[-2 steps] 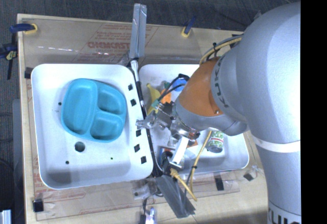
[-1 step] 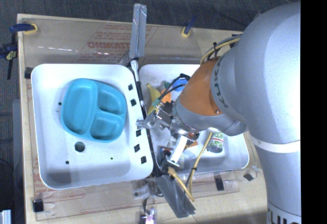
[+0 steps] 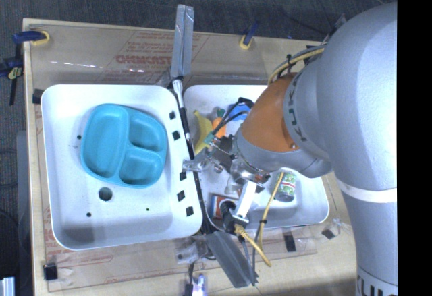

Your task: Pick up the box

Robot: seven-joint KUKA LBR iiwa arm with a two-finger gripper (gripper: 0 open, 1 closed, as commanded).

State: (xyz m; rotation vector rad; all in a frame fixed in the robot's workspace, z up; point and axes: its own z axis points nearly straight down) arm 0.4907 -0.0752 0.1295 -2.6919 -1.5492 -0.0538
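My gripper (image 3: 204,161) is low over the left side of the right bin (image 3: 312,210), close to the wall between the two bins. The arm's wrist and orange band hide much of that bin. A small dark object with an orange face (image 3: 219,205), possibly the box, lies just in front of the gripper near the bin's front left corner. I cannot make out anything held by the gripper.
A yellow banana-like piece (image 3: 202,125) and small orange and green items (image 3: 217,119) lie behind the gripper. A can with a green label (image 3: 287,186) sits to the right, under the arm. The left bin (image 3: 67,220) holds a blue divided tray (image 3: 125,145).
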